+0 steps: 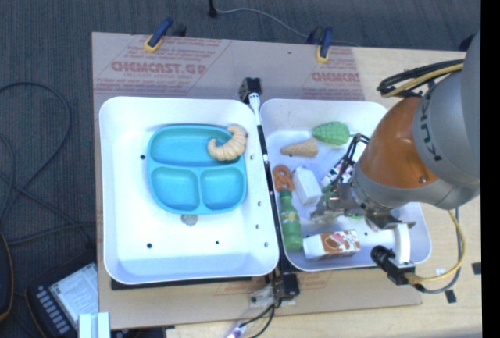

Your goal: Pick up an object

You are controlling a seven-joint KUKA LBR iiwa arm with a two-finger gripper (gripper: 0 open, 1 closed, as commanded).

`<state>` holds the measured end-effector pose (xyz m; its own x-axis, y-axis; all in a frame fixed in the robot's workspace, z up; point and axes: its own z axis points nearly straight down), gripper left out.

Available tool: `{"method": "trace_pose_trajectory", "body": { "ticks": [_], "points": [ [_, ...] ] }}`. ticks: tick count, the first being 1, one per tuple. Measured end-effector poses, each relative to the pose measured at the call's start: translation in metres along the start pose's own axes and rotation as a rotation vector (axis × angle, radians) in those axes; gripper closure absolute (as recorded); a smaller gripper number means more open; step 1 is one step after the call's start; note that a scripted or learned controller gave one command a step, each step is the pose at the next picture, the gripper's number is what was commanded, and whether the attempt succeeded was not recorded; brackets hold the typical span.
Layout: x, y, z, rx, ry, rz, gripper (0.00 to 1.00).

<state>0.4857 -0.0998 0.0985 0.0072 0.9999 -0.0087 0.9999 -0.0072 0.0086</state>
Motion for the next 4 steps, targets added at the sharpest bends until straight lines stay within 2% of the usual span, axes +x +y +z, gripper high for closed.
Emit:
{"method": "trace_pose_trajectory", "body": {
  "ticks": [1,2,3,4],
  "points": [
    [-0.002,0.0,0.0,0.0,-0.003,0.002,0.0],
    [0.002,0.037,0.011,0.003,0.003,-0.004,0.0],
    [0.002,0.038,0.001,0.001,0.004,-0.005,1.0],
    [-0.123,0.084,-0.013,0.008,0.006,-0.006,1.0]
  ]
}}
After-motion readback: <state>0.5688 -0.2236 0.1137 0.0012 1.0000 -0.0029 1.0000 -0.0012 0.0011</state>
